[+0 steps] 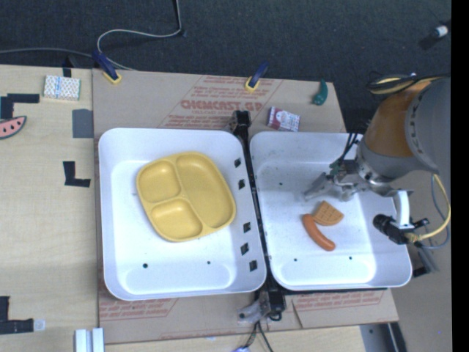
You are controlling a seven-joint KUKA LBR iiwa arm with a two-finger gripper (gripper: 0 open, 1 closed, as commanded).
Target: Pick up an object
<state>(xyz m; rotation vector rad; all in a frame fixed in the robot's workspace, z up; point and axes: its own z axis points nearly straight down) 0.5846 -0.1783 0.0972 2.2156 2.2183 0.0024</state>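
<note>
Nearest the camera, at the lower edge of the table (44,218), sits the front rim of the two white bins. Right bin (293,270) contains a toy hot dog (319,233) and a waffle-patterned toy (327,213); the two items touch, with the hot dog lying just below and left of the waffle toy, near the bin's centre.

Gripper (316,191) hangs over the right bin, just above and left of the waffle toy. Its fingers (315,190) point left and slightly down; they appear to lie close together, but whether they are parted or pressed shut cannot be told. Nothing is visible between them, and contact with the bin floor cannot be confirmed.

Left bin (117,270) holds a yellow divided plate (185,195), well apart from the gripper. Black clips run along the seam between the bins. Behind the bins, a small red-and-white packet (283,119) lies on the cardboard sheet (212,105).

Arm (407,134) enters from the right, its orange band above the wrist, bent toward the bin's centre.
</note>
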